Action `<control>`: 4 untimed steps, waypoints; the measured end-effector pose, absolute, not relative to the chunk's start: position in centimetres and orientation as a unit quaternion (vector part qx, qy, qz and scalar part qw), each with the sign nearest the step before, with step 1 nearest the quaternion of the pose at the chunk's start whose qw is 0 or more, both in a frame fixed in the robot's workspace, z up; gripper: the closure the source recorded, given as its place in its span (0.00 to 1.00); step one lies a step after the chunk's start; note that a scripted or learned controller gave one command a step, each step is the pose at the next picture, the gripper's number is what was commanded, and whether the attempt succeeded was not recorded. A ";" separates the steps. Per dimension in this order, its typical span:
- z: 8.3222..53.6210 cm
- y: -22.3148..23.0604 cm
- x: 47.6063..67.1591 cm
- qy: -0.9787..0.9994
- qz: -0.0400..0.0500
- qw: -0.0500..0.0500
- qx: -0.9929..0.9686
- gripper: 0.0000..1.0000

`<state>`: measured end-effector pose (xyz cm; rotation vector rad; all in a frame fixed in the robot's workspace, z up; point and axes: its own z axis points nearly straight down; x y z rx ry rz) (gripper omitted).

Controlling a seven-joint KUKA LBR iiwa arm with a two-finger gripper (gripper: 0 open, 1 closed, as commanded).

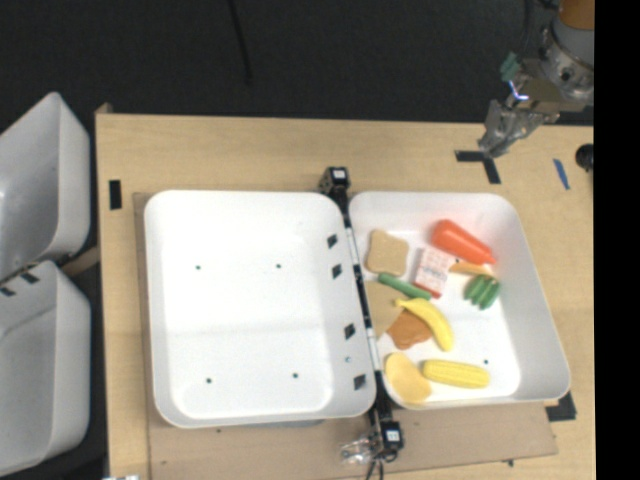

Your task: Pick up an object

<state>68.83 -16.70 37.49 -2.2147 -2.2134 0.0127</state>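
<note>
Hovering above bench's far right corner, gripper (505, 128); finger state unclear. Toy foods crowd right bin (530, 258).

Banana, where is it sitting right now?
The banana lies in the right bin, near its middle, resting over the brown piece, with the corn cob just below it in the camera view.

Two white bins (240, 208), nine toy foods (432, 313)

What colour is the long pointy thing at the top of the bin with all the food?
Orange-red. That carrot-like toy shows best in the camera view.
</note>
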 end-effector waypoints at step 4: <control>36.0 -13.5 69.2 -0.711 -0.004 -0.005 -0.703 1.00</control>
